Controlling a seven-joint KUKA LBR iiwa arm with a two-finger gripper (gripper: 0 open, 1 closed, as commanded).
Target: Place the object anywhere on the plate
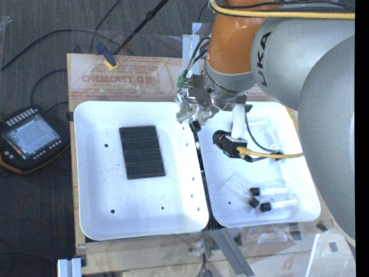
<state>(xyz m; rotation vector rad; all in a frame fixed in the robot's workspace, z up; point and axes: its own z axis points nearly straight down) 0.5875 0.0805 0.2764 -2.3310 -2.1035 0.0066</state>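
The arm (311,56) has smooth, rounded grey casing with dark KUKA lettering and a glossy orange band (236,25) above the wrist. A yellow cable (277,9) loops over it. The metal hand (193,111) carries black wiring.

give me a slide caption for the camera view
Grey KUKA arm's two-finger gripper hovers at the seam between two white bins; dark ribbed rectangular plate lies left, clear black-capped tubes right.
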